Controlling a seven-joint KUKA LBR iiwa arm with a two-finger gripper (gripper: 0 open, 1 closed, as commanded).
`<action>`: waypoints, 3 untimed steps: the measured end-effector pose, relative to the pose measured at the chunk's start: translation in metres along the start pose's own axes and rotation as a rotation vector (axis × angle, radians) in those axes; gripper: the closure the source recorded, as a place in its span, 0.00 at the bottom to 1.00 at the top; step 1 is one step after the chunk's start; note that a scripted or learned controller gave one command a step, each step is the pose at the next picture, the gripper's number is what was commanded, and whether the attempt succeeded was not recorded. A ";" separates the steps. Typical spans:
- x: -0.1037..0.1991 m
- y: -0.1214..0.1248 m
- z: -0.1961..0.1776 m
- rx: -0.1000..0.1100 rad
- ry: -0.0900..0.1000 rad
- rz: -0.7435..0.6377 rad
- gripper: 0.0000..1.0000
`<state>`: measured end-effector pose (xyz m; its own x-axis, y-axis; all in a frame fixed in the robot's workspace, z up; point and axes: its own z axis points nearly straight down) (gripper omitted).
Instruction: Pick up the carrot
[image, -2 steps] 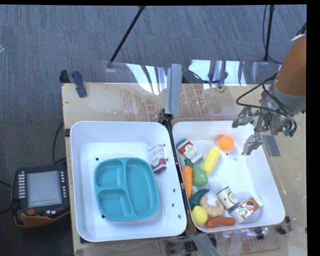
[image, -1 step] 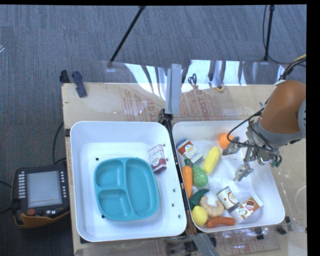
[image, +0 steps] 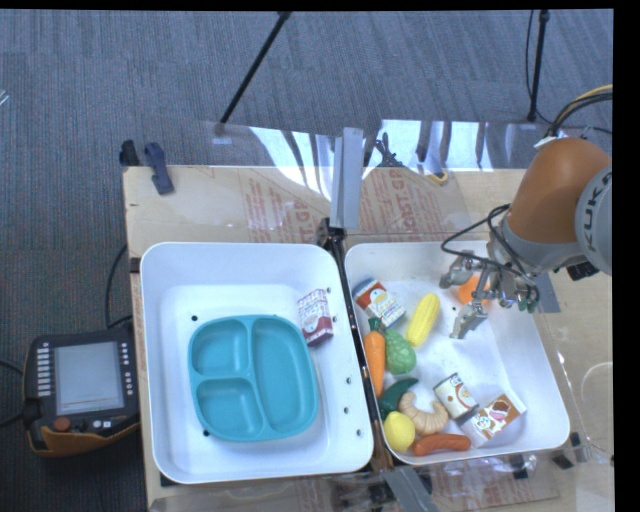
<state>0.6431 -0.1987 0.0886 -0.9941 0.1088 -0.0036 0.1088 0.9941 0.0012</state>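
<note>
The carrot (image: 374, 360) is orange and lies lengthwise at the left edge of the right bin (image: 520, 350), next to a green vegetable (image: 400, 352). My gripper (image: 456, 300) hangs over the upper right part of that bin, well to the right of the carrot and just right of a yellow corn cob (image: 423, 318). Its fingers (image: 466, 322) are spread open. A small orange thing (image: 468, 286) shows between them near their base; I cannot tell whether it touches them.
The right bin also holds a small can (image: 378, 300), a lemon (image: 399, 431), a red sausage (image: 440, 444), a shrimp (image: 425, 412), a tin (image: 455, 395) and a carton (image: 497, 415). The left bin (image: 170, 300) holds a teal divided plate (image: 253, 378) and a carton (image: 315, 316).
</note>
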 end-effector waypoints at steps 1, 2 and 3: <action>-0.002 0.003 -0.012 0.000 -0.006 -0.005 1.00; -0.002 0.003 -0.011 0.000 -0.005 -0.006 0.00; -0.004 0.004 -0.023 0.000 -0.011 -0.009 1.00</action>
<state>0.6474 -0.1947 0.1116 -0.9949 0.0995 -0.0149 0.0994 0.9950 0.0015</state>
